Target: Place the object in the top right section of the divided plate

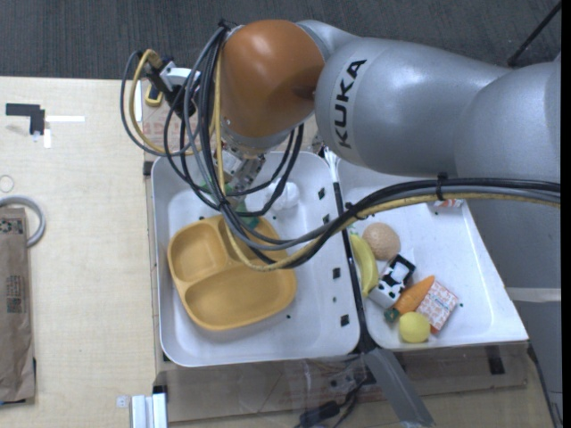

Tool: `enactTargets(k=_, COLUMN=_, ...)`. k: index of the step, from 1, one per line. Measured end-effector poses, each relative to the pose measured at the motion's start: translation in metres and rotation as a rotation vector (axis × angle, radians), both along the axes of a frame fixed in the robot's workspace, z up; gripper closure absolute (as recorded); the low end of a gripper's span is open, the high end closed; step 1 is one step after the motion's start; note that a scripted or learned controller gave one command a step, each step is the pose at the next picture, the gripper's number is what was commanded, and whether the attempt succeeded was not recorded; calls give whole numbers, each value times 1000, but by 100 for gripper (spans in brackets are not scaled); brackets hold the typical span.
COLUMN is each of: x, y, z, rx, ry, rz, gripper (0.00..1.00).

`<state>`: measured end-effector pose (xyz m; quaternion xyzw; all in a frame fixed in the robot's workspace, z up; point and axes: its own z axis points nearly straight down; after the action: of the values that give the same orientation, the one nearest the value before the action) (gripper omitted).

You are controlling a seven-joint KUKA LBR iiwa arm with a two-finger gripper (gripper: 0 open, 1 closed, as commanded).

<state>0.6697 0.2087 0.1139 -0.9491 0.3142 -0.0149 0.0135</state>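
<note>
A yellow divided plate [234, 294] lies in the left white bin [312, 328], toward its left side. Its upper right section [264, 233] is crossed by the arm's black cables. My gripper [243, 175] hangs under the orange band, above the bin's back part and just beyond the plate's far edge. The wrist and cables hide most of it. A small green patch [233, 184] shows at the gripper, but I cannot tell what it is. A pale whitish thing [285, 195] sits on the bin floor right of the gripper.
The right bin [486, 275] holds a banana [363, 262], a beige round object [382, 239], a black-and-white block [393, 280], a carrot [416, 294], a lemon [413, 328] and a red-white packet [440, 307]. A brown bag [14, 310] lies on the bench at far left.
</note>
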Motion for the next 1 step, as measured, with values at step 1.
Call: enactTargets(k=1, x=-4, y=-8, z=-12, rx=-16, ry=21, rz=-3, gripper=0)
